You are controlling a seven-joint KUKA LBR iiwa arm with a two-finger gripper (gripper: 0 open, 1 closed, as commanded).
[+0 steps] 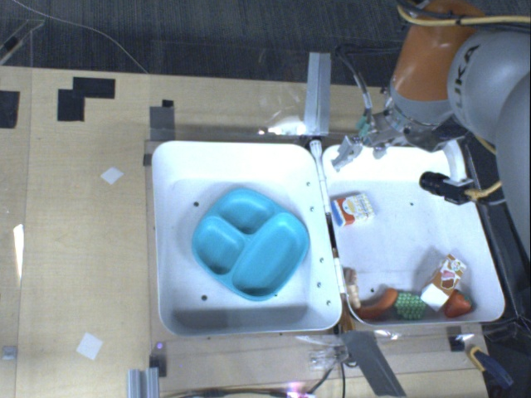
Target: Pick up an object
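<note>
Jaws point(358, 145): metal fingers at the far left corner of the right bin point(415, 181), low over its white floor; nothing seen between them, and how wide they stand I cannot tell.

Arm point(465, 65): grey, orange band above the wrist, coming in from the desk's right far side.

Right bin, contents: one small red-and-white carton point(355, 209), lying near the bin's left wall, just in front of the jaws and apart from them. Along the near edge, a cluster: a red-brown sausage-shaped item point(377, 303), a green textured piece point(407, 305), a white block point(434, 296), an orange-and-white packet point(450, 274) and a red piece point(459, 307), crowded together toward the near right corner.

Left bin point(178, 172): one blue divided plate point(250, 243), three compartments, lying at the middle.

Desk point(75, 247): pale wood, black squares at the far left corner.
</note>
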